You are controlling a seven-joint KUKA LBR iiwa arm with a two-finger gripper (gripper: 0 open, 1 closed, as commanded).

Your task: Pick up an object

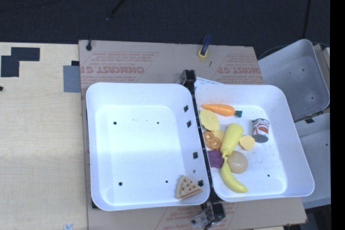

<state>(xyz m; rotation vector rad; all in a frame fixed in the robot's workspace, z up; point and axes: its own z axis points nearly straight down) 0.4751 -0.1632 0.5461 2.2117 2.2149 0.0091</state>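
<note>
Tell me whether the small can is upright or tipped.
Tipped: the can lies tilted in the right bin, its red label and grey end showing.

We cannot tell the pose of the grey, orange-banded arm, nor the state of its two-finger gripper, from this slanted look down from above.

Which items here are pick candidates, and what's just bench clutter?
Pick candidates: carrot, can, yellow bottle, banana, waffle wedge.
Clutter: blue-and-yellow clamp, cardboard sheet, grey lid.
</note>
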